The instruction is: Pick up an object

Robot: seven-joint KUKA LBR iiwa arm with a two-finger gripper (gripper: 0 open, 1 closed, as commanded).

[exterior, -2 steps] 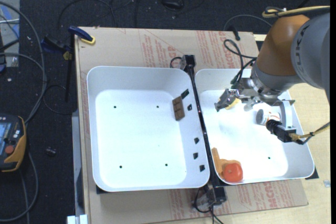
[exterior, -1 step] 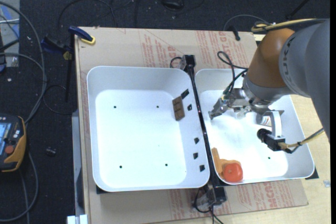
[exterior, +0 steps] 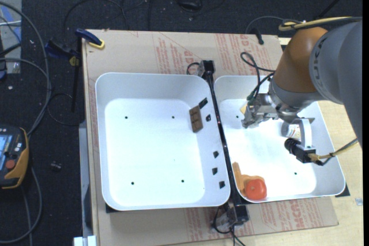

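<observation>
Two shallow white bins sat side by side on the bench in the camera view. The left bin point(exterior: 115, 124) held a small brown block point(exterior: 196, 119) near its right wall. The right bin point(exterior: 328, 181) held an orange-red object point(exterior: 254, 188) in its near left corner, touching a slim orange piece point(exterior: 237, 172) just beside it. The arm point(exterior: 323, 60) reached in from the right, and its gripper point(exterior: 252, 118) hung over the far left part of the right bin, well apart from the orange-red object. Whether the gripper was wide, narrow or holding something could not be told.
</observation>
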